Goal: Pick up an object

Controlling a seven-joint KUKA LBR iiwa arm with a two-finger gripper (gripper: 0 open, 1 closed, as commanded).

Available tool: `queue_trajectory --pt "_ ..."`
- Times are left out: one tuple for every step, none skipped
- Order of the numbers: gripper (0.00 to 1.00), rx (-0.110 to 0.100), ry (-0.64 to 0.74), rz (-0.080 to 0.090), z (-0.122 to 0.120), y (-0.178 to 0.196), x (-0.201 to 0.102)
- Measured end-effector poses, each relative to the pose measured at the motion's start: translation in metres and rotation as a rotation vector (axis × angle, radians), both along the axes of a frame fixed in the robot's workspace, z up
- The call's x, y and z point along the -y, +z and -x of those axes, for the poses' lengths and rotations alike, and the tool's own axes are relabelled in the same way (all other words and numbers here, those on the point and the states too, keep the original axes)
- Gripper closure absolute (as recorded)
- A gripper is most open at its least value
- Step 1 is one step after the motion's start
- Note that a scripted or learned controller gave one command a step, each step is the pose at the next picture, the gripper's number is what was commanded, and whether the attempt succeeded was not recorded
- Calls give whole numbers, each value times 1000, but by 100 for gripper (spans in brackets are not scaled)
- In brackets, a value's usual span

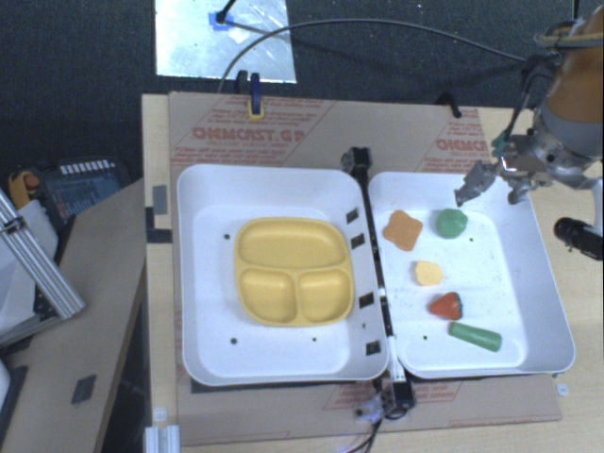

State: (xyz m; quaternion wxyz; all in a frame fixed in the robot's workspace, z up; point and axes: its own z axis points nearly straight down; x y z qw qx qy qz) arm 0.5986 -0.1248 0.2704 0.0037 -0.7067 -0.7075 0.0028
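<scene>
Overhead, slanted look at the bench: two shallow white bins sit side by side on a cardboard sheet printed with red lettering.

Left bin (203,253): holds a yellow divided plate (293,270) with three compartments, one wide across the top and two smaller below. It lies near the bin's middle.

Right bin (538,281): five small items, none touching another.
- Orange flat piece (403,229), rough-edged, near the upper left of the bin.
- Green round ball (451,222), just beside the orange piece on its right, closest of all items to the gripper.
- Pale yellow chunk (427,273), below those two, about mid-bin.
- Red piece with a dark green top (445,304), like a toy strawberry or pepper, below the yellow chunk.
- Green cylinder (475,336), lying on its side at a slant, lowest in the bin, just beside the red piece.

Arm: comes in from the right, orange band visible at the upper right edge. Gripper (493,188) hangs over the upper right part of the right bin, above and to the right of the green ball. Two fingers show spread apart, one dark tip (469,191) toward the ball and the other toward the bin's far right rim. Nothing sits between them.

Behind the bins: a shiny metal plate (225,25) on dark floor, with a black cable (396,28) arcing across toward the arm.
</scene>
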Motion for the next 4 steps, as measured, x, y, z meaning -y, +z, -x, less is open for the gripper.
queue_trajectory --pt "0 11 2 2 -2 6 0" --pt "0 8 0 2 -4 -35 1" --pt "0 8 0 1 -9 -78 2" --pt "0 9 2 1 -14 -121 -3"
